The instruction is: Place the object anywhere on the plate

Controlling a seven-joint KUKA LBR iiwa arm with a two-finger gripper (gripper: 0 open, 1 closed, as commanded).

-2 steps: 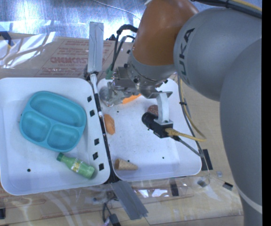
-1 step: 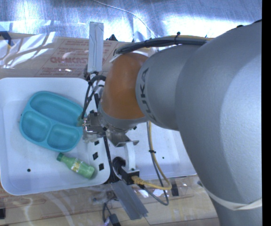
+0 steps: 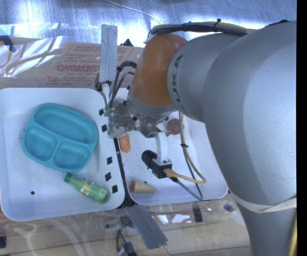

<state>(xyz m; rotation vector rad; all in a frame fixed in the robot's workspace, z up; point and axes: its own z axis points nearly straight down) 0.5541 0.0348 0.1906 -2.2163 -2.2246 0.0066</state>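
Hovering over the right bin (image 3: 212, 188) near the divider, pincer (image 3: 122, 128) grip unclear, blue plate (image 3: 60, 136) unobstructed left.

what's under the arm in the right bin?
Visible in the right bin: an orange item below the gripper, a cone, a round reddish piece. The arm covers the bin's far part.

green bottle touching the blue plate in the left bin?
Apart. The camera view shows a strip of white bin floor between the green bottle and the lower edge of the blue plate.
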